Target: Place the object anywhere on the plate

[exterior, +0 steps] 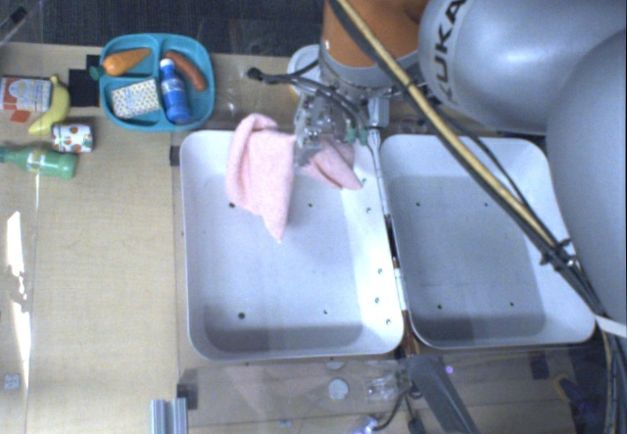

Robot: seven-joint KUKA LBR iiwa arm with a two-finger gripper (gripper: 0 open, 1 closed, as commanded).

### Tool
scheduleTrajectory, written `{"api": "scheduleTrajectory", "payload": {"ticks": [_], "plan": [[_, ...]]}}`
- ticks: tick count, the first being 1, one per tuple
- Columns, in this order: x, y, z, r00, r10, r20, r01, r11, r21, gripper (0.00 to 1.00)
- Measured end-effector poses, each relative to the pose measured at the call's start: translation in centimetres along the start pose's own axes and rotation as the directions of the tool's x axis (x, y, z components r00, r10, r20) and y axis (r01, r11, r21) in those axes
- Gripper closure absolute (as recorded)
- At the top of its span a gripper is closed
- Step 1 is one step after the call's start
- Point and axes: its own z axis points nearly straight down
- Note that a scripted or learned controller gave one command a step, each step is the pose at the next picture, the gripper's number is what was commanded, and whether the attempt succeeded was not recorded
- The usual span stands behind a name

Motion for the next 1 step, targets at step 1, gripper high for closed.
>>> {"api": "scheduleTrajectory", "payload": {"ticks": [1], "plan": [[-0.02,-0.01,-0.05,1.0,0.0,0.001,0.0,1.0,0.0,0.0]]}}
